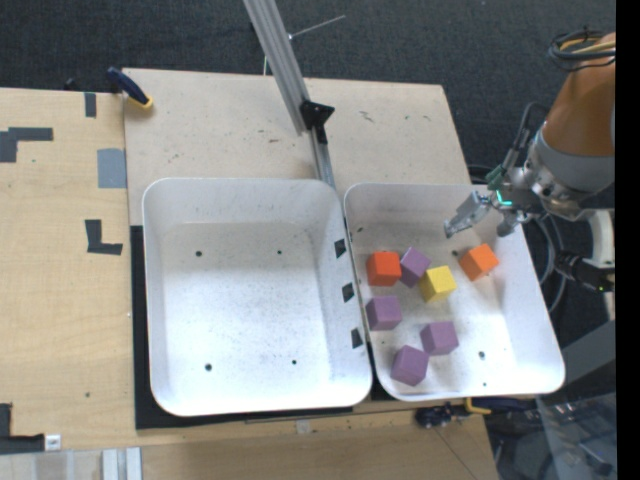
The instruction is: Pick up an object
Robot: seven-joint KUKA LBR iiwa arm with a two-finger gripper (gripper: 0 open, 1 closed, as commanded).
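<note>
Holding four purple cubes (412, 267), two orange (384, 268), one yellow (437, 283): right bin (520, 353).

Slanted metal pole (285, 58) runs from top centre down to black bracket (317, 115). Blue-and-yellow clamp (130, 88) at upper left. Grey tape patch (111, 168) on wooden board (60, 268), left side.
</note>
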